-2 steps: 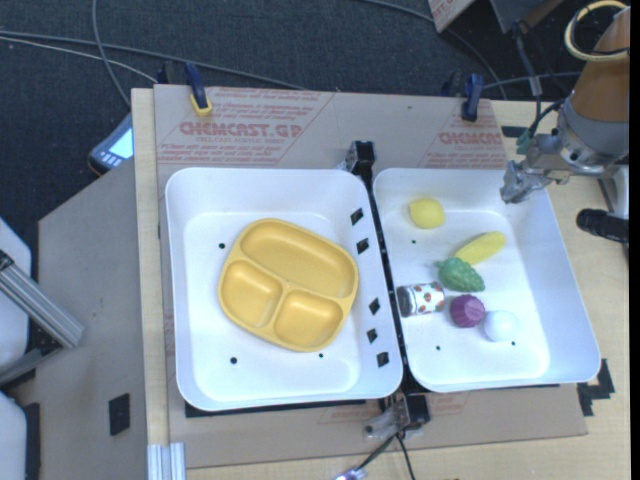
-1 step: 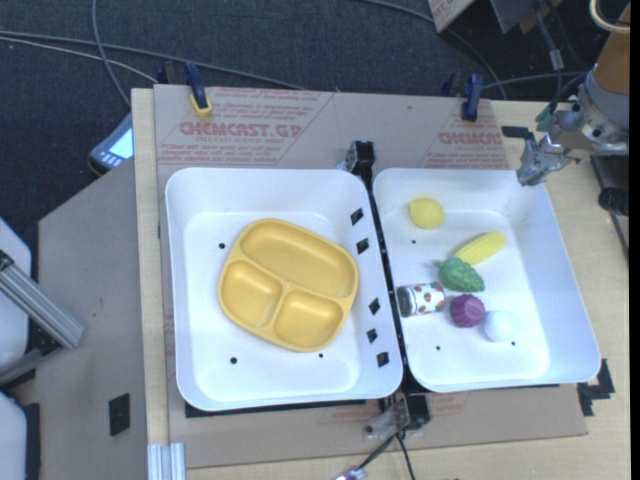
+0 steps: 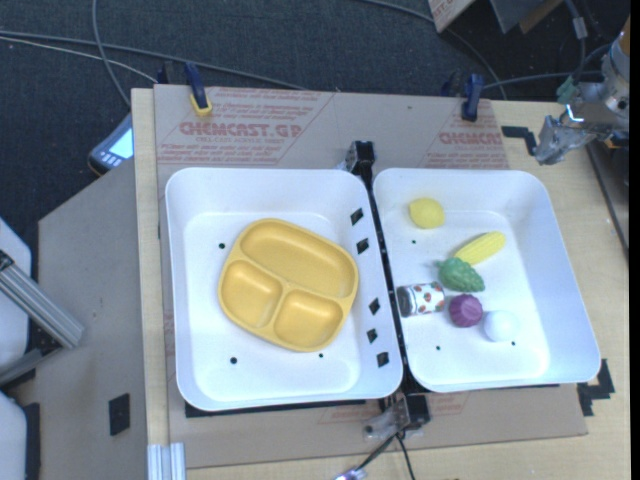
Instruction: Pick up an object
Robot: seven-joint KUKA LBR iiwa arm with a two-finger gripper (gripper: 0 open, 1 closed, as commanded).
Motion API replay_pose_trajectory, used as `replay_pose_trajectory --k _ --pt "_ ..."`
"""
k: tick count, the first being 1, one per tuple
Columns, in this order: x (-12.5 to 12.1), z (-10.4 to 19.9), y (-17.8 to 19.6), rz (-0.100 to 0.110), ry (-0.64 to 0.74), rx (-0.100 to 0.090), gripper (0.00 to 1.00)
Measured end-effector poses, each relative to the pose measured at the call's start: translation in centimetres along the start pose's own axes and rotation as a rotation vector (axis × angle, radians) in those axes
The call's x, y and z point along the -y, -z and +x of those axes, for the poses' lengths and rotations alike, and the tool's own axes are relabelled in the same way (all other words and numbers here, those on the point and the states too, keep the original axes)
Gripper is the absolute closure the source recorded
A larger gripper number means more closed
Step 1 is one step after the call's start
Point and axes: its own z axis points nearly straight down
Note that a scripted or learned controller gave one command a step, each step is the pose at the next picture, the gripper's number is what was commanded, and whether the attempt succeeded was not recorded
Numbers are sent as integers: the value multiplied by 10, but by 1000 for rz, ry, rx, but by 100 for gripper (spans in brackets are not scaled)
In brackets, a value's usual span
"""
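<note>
Top right off the bins, hand [image 3: 553, 140], grip state unclear, R bin [image 3: 560, 258] w/ small items, yellow tray [image 3: 288, 284] L bin [image 3: 190, 268]

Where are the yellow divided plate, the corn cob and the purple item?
yellow divided plate [image 3: 288, 284], camera view, on the ridge where its compartments meet.
corn cob [image 3: 480, 248], camera view, middle of the cob.
purple item [image 3: 465, 311], camera view, centre of its rounded top.

The tool [image 3: 553, 138] is pale grey metal with dull, angular parts. Behind it sits a rounded silvery-grey wrist section, with a small teal-green spot near the joint.
</note>
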Motion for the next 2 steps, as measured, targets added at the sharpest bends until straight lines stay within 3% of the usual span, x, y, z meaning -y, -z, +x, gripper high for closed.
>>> replay_pose_trajectory --k 2 --pt "42 106 6 11 5 -6 100"
